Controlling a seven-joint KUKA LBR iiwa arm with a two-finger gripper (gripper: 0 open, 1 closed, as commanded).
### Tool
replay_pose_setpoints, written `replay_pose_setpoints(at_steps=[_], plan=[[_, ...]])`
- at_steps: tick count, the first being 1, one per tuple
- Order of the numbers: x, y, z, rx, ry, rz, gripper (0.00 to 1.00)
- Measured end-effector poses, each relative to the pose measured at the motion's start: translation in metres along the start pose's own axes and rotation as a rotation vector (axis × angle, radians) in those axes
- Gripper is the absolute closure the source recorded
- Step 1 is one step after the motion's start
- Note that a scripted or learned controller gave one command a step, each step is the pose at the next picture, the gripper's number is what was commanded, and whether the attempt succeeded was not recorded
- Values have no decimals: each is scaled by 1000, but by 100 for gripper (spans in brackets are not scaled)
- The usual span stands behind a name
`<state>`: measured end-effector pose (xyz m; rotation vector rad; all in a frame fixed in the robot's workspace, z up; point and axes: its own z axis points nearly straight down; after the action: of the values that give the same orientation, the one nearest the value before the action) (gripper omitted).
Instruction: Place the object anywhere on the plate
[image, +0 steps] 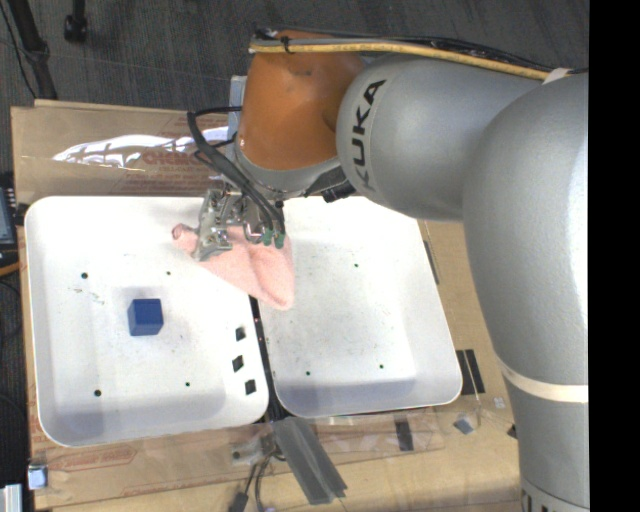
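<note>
- The gripper (222, 232) is pinching a pink cloth (262, 272), which is hanging over the divide between the left bin (60, 400) and right bin (400, 385).
- It is needing a steady carry; no plate is identifiable.

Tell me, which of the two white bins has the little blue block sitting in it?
The left bin. The blue block sits on its floor, while the right bin has just the pink cloth's edge hanging over it.
</note>
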<state>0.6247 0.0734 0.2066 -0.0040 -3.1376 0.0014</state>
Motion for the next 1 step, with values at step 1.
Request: replay_pose_setpoints(at_steps=[1], plan=[[9, 47, -14, 0, 0, -4, 100]])
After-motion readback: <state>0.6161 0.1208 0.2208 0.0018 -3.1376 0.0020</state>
